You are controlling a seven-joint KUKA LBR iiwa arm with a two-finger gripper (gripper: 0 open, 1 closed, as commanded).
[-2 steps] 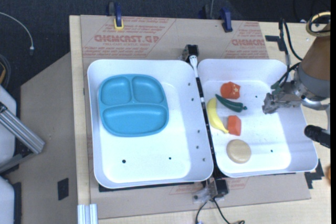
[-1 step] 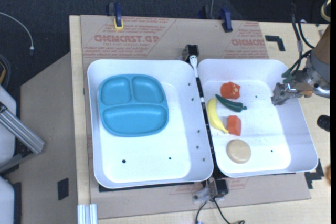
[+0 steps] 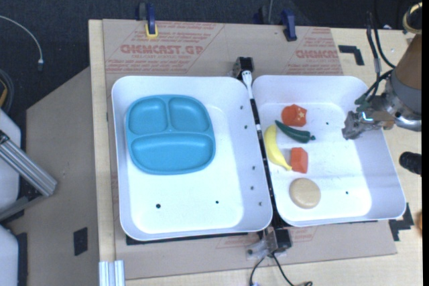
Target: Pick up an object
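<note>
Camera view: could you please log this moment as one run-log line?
gripper: over right bin, right part, nothing visibly held | tomato, green pepper, banana in right bin | blue plate in left bin

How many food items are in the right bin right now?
5, all in its left half: tomato, green pepper, banana, orange piece, beige round nearest the front. None look hidden.

In the right bin (image 3: pixel 375 201), the tomato (image 3: pixel 293 115), green pepper (image 3: pixel 295 132), banana (image 3: pixel 273 148), orange block (image 3: pixel 299 160) and tan disc (image 3: pixel 305 193) crowd its left edge. Its right half lies bare. The blue tray (image 3: pixel 171 134) fills the left bin's (image 3: pixel 194 207) far-left corner, leaving the near edge open.
</note>
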